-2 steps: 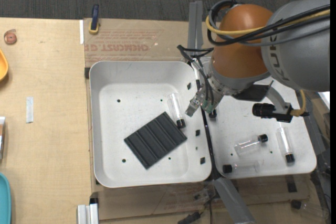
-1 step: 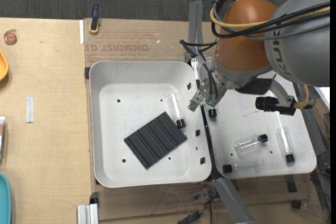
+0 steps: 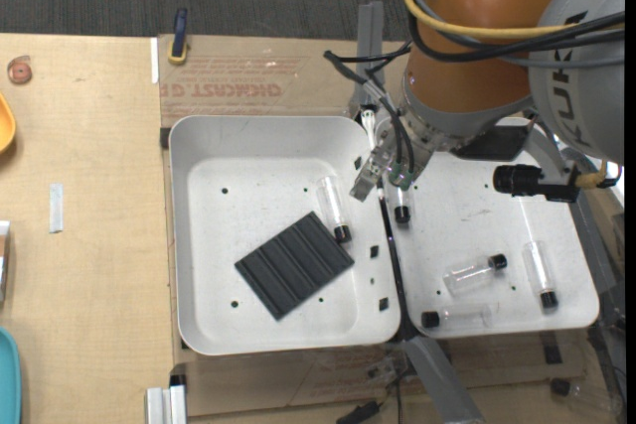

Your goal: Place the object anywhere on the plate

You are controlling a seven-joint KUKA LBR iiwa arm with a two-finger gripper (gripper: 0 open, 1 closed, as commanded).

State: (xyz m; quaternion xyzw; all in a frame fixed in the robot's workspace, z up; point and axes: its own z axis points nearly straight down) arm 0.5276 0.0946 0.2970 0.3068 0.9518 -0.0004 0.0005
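Gripper [image 3: 383, 176] hangs over the bins' shared wall, finger state indeterminable; a clear vial [image 3: 333, 207] lies beside the dark ribbed plate [image 3: 294, 264].

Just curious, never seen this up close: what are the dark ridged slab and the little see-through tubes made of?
The slab looks like dark grey matte plastic or rubber; its parallel ridges show no shine. The tubes, like the one beside it, look like clear glossy plastic or glass with black caps; the tray shows through them.
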